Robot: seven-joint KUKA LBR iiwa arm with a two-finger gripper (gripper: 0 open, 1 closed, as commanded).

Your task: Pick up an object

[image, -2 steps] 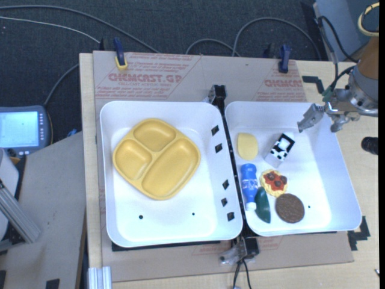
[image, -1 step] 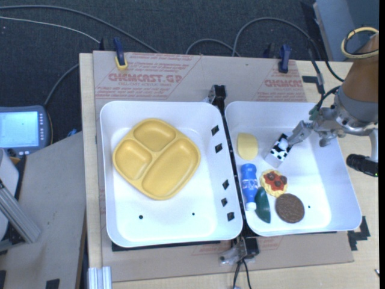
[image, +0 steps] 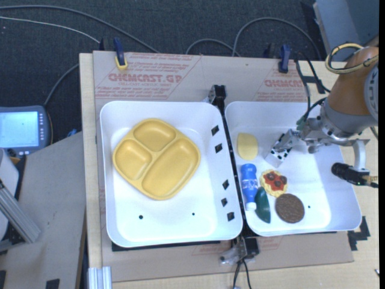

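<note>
In the right bin (image: 337, 197): a pale yellow lump (image: 247, 145) at the left wall, a blue bottle (image: 248, 184) lying below it, a green piece (image: 263, 205), a pizza (image: 274, 182), a brown disc (image: 290, 208), perhaps a die (image: 278, 155).
</note>
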